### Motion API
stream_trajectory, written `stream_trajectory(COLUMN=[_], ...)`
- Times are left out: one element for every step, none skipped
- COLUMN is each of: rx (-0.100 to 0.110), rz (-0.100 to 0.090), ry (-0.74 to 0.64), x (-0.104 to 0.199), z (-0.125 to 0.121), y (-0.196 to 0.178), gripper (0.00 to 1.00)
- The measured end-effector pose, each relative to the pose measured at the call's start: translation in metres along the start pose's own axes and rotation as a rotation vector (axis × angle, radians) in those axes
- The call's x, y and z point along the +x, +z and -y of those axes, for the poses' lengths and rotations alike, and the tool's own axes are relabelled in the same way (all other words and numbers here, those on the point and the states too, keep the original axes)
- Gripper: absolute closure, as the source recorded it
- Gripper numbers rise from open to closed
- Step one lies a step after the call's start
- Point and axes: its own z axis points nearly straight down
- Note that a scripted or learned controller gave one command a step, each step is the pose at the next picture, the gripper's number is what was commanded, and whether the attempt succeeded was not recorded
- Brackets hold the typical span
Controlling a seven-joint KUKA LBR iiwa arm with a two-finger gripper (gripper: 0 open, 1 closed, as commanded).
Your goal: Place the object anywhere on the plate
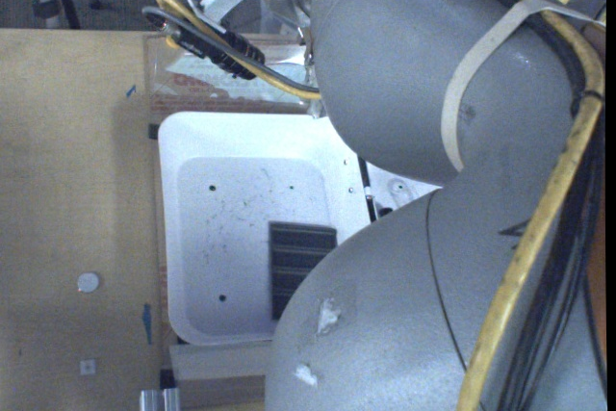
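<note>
Mostly, grey arm (452, 159) looms over white bin (192, 207).

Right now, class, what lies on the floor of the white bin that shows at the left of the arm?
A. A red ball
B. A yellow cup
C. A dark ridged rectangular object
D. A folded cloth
C: a dark ridged rectangular object lies on the floor of the white bin, at its right side, partly covered by the grey arm.

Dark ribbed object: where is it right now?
In the camera view, the dark ribbed object lies on the floor of the white bin, toward its lower right corner, with the grey arm overlapping its lower right edge.
</note>
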Motion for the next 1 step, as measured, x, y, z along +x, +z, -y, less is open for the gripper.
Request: stream_trajectory(rx=[-0.002], rz=[-0.003], ry=[0.004], x=[0.0009], z=[-0.0017], y=[-0.0096], gripper=[1.00])
